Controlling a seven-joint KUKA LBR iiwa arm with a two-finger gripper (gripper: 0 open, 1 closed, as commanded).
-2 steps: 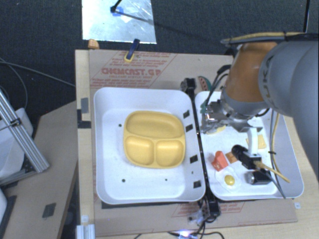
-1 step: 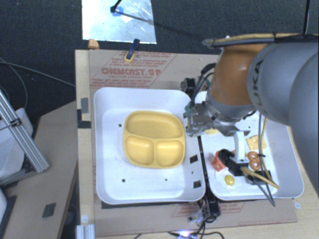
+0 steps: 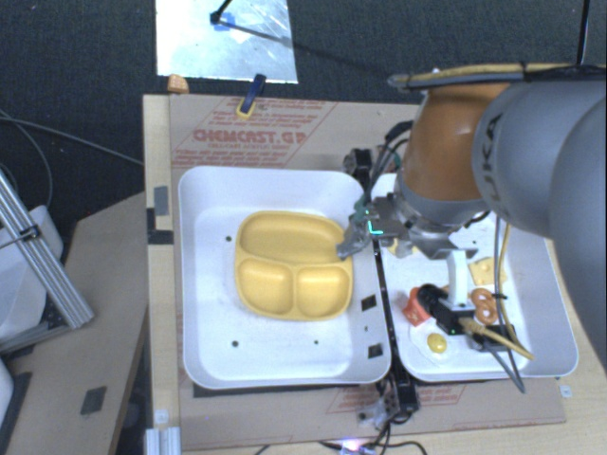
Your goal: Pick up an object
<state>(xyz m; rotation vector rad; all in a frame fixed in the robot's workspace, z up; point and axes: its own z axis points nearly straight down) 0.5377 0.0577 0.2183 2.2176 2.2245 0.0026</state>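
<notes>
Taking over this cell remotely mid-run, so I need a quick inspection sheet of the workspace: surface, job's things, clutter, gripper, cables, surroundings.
Surface: bench of printed cardboard bearing a left bin and a right bin, side by side.
Job's things: yellow divided tray in the left bin; small mixed items in the right bin, too small to name.
Clutter: blue-and-yellow piece on the bench's far edge.
Gripper: gripper at the tray's right rim; finger state unclear.
Cables: dark cables at left.
Surroundings: shiny sheet on dark floor.
</notes>
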